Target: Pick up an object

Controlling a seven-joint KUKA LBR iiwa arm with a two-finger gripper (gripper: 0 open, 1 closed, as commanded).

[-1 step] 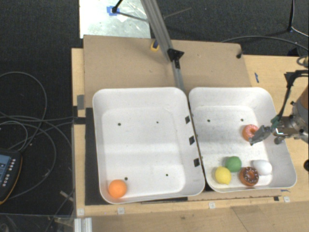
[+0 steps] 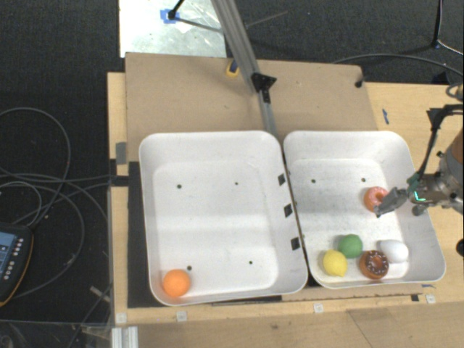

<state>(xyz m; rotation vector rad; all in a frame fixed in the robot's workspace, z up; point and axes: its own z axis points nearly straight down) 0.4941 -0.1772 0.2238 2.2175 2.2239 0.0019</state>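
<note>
Beside the gripper (image 2: 391, 201) sits a round, glossy pink doughnut (image 2: 374, 198).

Tripod leg (image 2: 239, 38) over bench; cables (image 2: 43, 187), pendant (image 2: 13, 256) left.

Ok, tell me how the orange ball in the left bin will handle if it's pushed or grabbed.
The orange ball looks round and smooth, so it would probably roll at a push. It sits by the left bin's near corner, so the wall may stop it. Its curved surface could slip out of a pinch that is off-centre.
</note>
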